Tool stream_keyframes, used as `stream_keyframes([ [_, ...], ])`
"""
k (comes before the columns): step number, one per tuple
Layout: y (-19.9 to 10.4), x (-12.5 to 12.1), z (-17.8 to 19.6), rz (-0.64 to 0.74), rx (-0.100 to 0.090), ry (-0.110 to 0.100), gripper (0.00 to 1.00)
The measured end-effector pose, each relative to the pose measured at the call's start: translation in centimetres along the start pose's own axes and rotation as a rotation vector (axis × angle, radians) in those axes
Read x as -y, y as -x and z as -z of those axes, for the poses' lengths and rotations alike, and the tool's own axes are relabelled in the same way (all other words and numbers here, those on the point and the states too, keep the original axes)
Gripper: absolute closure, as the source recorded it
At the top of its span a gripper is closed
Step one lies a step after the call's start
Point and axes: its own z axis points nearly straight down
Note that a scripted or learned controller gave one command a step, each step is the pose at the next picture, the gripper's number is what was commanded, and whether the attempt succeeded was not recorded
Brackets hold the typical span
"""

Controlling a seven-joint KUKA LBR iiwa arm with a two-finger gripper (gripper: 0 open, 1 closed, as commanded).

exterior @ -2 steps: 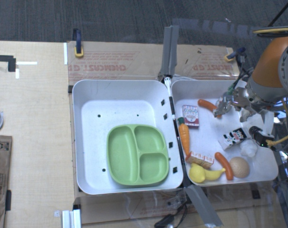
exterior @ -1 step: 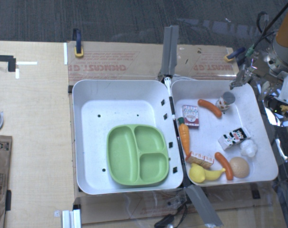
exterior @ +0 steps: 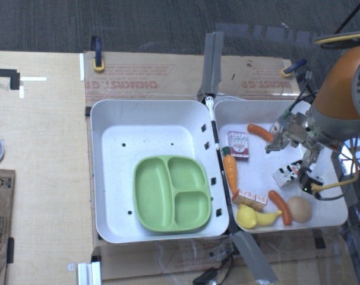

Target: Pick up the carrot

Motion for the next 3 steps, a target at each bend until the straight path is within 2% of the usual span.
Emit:
stream_keyframes([
  [1,-1.9,0.5,-0.3,0.255,0.000,0.000,0.00],
  [2,0.2,6.1,-9.0,0.254,-0.001,0.001,0.00],
  [3,2.3,-2.1,-5.5,0.118,0.000,0.004,0.00],
])
